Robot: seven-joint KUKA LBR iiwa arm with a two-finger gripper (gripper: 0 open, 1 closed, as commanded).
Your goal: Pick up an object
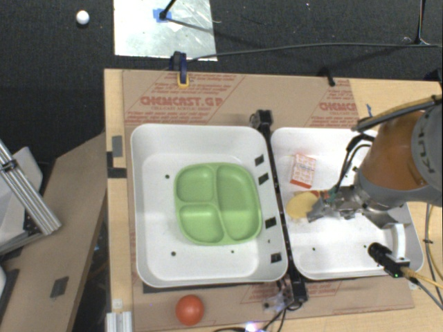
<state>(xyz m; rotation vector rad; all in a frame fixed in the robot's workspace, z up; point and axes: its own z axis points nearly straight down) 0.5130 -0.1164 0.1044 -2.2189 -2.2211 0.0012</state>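
**A:** Start with what you're after. The nearest candidate is the pale yellow round object [300,205] lying flat in the right bin [346,265], close to that bin's left wall, about halfway down it. It looks roughly round, so I wouldn't count on any clear long axis to line up with.

**B:** And where does it sit from the gripper?

**A:** The gripper [320,209] is just beside it, reaching leftward across the bin from the arm's side. The yellow object lies directly to the camera's left of the tip, touching or very nearly so. Whether you're beside it or actually around it, I can't tell; the tip is small and dark against the arm.

**B:** Is the gripper closed on it?

**A:** You shouldn't assume so. I cannot tell whether it is released or clenched, and nothing shows the object gripped.

**B:** What else is within reach?

**A:** A small red-and-white packet [303,169] lies just above the yellow object in the same bin, up the camera view from the tip, apart from both. If you nudge further left, you risk pressing the yellow object against the divider between the bins.

**B:** And the other bin?

**A:** The left bin [149,185] holds a green divided plate [217,203], well apart from the gripper. A red ball [189,309] sits on the tabletop [228,95] in front of that bin, outside both. In my judgement your move turns on that short leftward gap to the yellow object.
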